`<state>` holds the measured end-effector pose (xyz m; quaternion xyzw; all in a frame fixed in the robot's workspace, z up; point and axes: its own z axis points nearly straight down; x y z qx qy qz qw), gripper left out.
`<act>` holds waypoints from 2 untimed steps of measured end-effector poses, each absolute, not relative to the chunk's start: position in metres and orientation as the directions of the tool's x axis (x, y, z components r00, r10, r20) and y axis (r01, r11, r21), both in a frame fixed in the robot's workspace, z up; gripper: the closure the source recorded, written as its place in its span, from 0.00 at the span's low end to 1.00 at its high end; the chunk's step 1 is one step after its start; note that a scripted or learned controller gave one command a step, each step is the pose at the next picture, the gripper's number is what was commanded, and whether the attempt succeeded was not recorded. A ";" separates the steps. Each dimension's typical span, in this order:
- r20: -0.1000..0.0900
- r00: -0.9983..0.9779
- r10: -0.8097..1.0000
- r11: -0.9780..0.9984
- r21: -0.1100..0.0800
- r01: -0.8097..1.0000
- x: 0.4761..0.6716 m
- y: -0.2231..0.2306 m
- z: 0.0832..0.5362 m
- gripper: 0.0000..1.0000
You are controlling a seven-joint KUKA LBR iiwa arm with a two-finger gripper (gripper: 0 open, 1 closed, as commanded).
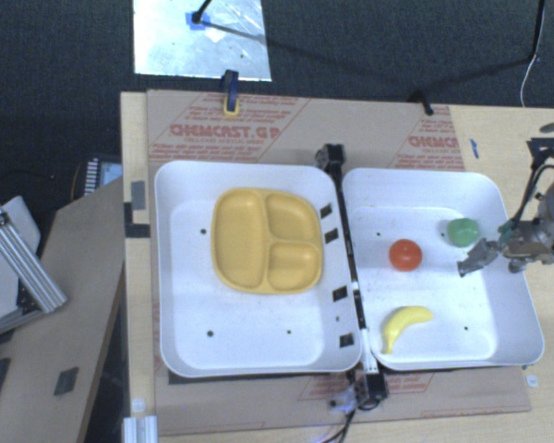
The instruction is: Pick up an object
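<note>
The right bin (pixel 512 326) holds three objects. A green ball (pixel 462 232) lies near its right side, a red ball (pixel 405 255) sits near its middle, and a yellow banana (pixel 403 324) lies toward its front. My gripper (pixel 476 257) reaches in from the right edge, low over the right bin. Its tip is just below and to the right of the green ball and right of the red ball. Nothing shows in its grasp.
The left bin (pixel 180 330) holds a yellow divided plate (pixel 265 240). A black divider strip (pixel 347 266) runs between the bins. Cardboard (pixel 258 127) lies under both bins, and a shiny sheet (pixel 203 26) lies on the dark floor behind.
</note>
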<state>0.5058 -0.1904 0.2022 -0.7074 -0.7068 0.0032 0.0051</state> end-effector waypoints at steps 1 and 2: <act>0.000 -0.003 1.000 0.003 0.001 1.000 0.509 -0.190 0.209 0.00; 0.000 -0.001 1.000 0.001 0.000 1.000 0.509 -0.198 0.164 0.00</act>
